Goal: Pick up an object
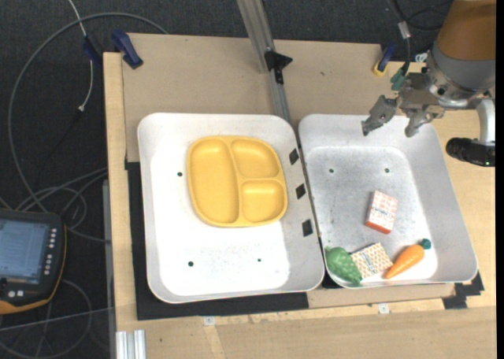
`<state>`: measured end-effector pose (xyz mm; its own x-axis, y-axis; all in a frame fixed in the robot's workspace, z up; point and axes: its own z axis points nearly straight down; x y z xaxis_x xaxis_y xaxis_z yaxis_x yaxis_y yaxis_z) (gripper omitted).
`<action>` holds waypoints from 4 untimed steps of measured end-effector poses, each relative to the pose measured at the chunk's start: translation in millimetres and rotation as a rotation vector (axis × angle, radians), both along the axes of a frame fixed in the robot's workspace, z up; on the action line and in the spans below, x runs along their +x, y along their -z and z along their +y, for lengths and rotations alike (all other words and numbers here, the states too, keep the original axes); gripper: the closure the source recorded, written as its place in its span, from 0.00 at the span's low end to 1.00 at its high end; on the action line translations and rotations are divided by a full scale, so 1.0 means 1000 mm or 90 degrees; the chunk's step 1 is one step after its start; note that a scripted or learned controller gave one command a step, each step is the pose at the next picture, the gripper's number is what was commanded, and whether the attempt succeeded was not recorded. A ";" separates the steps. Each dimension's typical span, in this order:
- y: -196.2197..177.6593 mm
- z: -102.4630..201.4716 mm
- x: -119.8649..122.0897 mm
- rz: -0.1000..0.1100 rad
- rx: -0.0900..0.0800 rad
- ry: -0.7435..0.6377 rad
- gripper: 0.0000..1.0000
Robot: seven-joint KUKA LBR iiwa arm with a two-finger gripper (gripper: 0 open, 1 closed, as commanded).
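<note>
The arm reaches in over the right bin's (441,160) far edge, its gripper (395,120) hanging there with fingers spread, holding nothing

The tan bench (236,66) bears two shallow white bins side by side, touching along their inner edges, with black matting beneath them showing at the front and left. The left bin (228,271) and the right bin (346,141) sit toward the front of the board. Blue clamps (126,49) grip the bench's back edge near both corners.
</note>
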<state>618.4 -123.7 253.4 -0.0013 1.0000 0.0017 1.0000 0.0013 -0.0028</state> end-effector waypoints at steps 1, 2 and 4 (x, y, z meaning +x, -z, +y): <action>0.000 0.000 0.000 0.000 0.000 0.000 0.00; 0.050 0.010 0.004 0.002 0.000 0.000 0.00; 0.153 0.003 0.003 0.004 0.000 0.001 0.00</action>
